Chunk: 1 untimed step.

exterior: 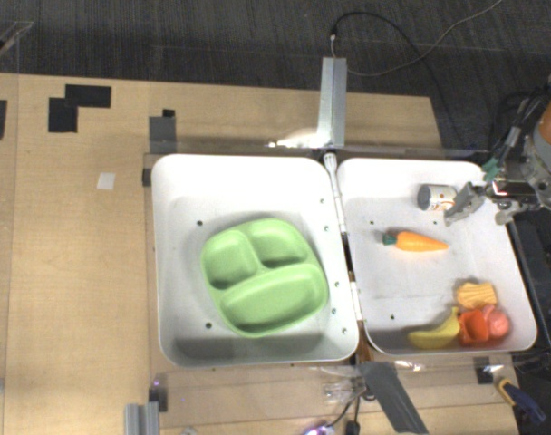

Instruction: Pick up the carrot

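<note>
The carrot [417, 241], orange with a small green top, lies flat near the middle of the right bin [502, 243], its green end pointing left. The gripper [467, 200] reaches in from the right edge, over the bin's back right part. It is above and to the right of the carrot, apart from it. Nothing shows in its grasp.
A small grey cylinder [431, 196] lies just left of the gripper. A yellow corn piece [476, 293], a red vegetable [485, 324] and a banana [436, 335] cluster in the right bin's front corner. A green divided plate [265, 275] sits in the left bin [180, 243].
</note>
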Available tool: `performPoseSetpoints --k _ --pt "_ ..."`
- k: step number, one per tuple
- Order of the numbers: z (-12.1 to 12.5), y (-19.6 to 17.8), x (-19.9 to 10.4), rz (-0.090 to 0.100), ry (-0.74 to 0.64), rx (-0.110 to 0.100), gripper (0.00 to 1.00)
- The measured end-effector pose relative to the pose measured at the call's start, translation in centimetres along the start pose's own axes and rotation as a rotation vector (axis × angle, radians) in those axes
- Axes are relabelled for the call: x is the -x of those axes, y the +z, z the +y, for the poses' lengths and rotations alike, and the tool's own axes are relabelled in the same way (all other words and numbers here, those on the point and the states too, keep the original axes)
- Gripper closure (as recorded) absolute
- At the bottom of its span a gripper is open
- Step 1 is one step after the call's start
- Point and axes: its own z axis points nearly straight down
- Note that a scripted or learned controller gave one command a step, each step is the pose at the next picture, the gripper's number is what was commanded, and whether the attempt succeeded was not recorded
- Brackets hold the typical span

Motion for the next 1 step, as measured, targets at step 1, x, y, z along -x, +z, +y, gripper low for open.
performPoseSetpoints --k 1 --pt "0.84 6.47 -4.14 0.001 0.125 -0.002 0.0"
